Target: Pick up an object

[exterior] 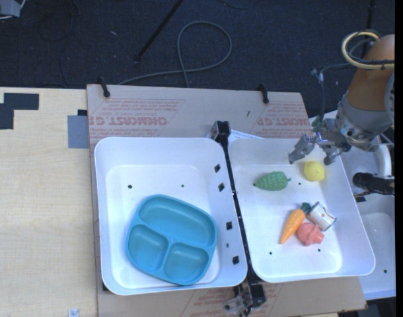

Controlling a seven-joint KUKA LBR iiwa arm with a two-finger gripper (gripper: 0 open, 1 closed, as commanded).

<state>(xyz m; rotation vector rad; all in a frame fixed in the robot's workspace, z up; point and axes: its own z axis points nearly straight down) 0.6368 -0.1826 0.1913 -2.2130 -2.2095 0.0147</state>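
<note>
Your gripper (314,148) hangs with fingers spread, gripping nothing, over the right bin (350,256), just above the smooth round yellow lemon (314,171). A bumpy green fruit (272,181) lies left of the lemon; a tapered carrot (292,224) lies nearer.

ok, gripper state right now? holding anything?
Gripper: open, fingers spread, holding nothing; it hangs over the right bin, above and just left of the yellow toy.

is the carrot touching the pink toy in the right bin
Cannot tell. In the camera view the carrot and the pink toy lie right beside each other, with no plain gap or contact visible between them.
</note>
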